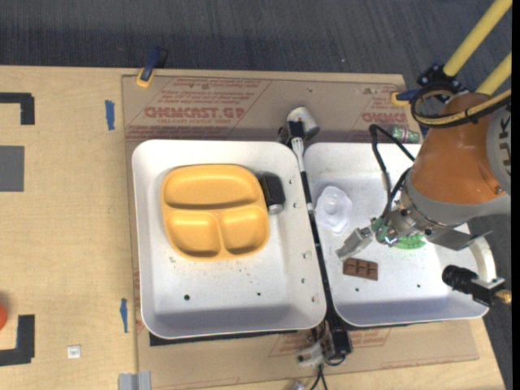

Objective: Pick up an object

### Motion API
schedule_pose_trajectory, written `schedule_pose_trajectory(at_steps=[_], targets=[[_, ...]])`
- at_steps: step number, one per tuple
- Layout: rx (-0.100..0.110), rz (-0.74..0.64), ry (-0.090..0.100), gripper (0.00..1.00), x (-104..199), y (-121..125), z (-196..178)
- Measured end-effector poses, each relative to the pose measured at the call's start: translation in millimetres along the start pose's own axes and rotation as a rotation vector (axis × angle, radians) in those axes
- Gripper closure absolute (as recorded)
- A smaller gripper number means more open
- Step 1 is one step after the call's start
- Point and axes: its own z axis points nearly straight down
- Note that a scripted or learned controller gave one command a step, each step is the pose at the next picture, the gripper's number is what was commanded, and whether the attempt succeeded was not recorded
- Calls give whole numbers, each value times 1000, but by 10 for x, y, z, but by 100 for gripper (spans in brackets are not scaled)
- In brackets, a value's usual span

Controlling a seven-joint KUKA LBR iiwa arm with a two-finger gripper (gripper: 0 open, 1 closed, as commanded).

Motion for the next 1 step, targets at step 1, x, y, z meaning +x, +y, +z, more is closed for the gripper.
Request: schedule_pose_trajectory(at_steps=[1], targets=[[-1, 1, 0, 0, -1, 0, -1]])
